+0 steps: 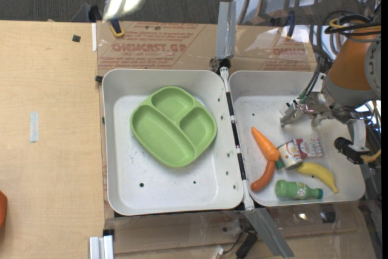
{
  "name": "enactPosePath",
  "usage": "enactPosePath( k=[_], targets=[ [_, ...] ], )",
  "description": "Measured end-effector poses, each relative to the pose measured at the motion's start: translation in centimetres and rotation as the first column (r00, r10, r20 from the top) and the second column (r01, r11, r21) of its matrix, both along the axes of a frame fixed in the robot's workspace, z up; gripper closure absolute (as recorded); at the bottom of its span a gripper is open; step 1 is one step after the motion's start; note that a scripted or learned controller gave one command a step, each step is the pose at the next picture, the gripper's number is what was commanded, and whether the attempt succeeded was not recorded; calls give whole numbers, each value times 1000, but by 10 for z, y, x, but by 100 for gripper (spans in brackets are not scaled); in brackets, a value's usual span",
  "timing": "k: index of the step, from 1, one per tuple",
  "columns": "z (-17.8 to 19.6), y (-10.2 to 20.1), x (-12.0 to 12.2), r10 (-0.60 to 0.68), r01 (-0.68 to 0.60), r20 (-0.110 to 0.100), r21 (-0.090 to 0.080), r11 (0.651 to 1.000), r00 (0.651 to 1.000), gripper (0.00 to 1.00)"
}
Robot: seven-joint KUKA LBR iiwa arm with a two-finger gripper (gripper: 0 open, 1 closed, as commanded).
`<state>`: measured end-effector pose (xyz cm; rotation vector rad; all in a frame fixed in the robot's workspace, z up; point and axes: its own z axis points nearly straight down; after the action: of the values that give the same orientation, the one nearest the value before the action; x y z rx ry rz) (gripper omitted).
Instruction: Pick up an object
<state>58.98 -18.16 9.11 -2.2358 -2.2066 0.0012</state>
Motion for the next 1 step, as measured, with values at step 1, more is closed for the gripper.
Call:
enactPosePath(
  k=[1],
  targets=[
    [0,26,-55,49,-49,-1,1,999,999,0]
  ],
)
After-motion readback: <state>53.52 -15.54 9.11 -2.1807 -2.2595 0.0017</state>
